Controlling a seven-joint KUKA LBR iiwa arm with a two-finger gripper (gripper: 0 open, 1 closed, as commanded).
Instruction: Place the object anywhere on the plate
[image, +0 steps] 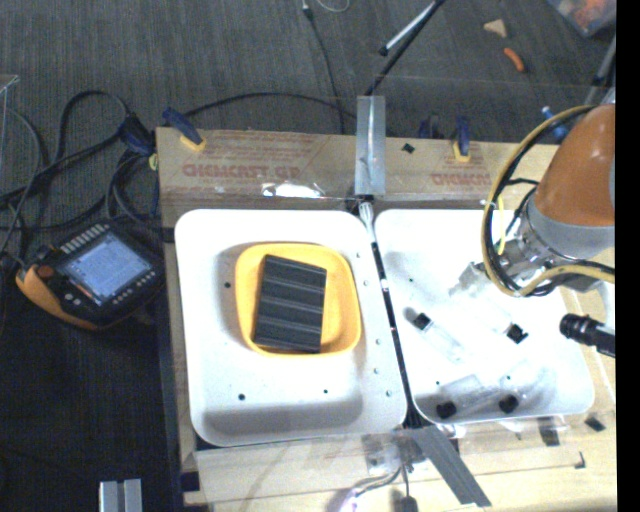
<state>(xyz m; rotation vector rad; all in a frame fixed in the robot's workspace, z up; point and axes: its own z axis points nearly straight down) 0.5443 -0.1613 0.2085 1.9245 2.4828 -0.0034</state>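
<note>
**Dark block lies on the yellow plate, arm over the right bin**

Claw of the grey arm hangs above the upper middle of the right bin, reaching in from the right; it looks pale and translucent against the white floor, and I cannot tell whether it is wide or narrow. Nothing can be made out between its tips. An orange band sits above the wrist, with yellow and black cables looping beside it.

The dark ribbed block rests flat on the yellow plate, roughly centred and slightly tilted, well apart from the claw. That plate sits in the upper middle of the left bin.

Several small things lie in the right bin: a clear piece with a black end, a small black square, and clear parts with black caps near the front wall.

Left of the surface, on the dark floor, lies a handheld pendant with a lit screen and black cables.
</note>
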